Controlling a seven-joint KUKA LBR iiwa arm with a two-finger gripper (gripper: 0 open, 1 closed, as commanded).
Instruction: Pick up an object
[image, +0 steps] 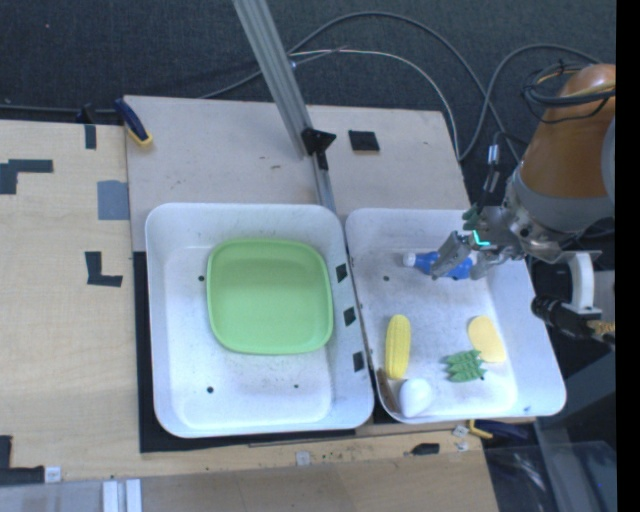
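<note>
My gripper (462, 262) reaches into the right bin (520, 300) from the right, near its back. A small blue object with a white tip (428, 263) lies between its fingers, the white end sticking out to the left. The fingers look shut on it. Nearer the front of this bin lie a yellow corn cob (398, 346), a yellow oval piece (486, 339), a green leafy piece (464, 366) and a white round object (414, 396). I cannot tell whether the blue object is off the bin floor.
The left bin (180, 300) holds a light green square plate (270, 296). A grey metal pole (285, 85) slants up from the bins' back edge. Cables run behind the right bin. The arm's orange band (570, 140) is at the right.
</note>
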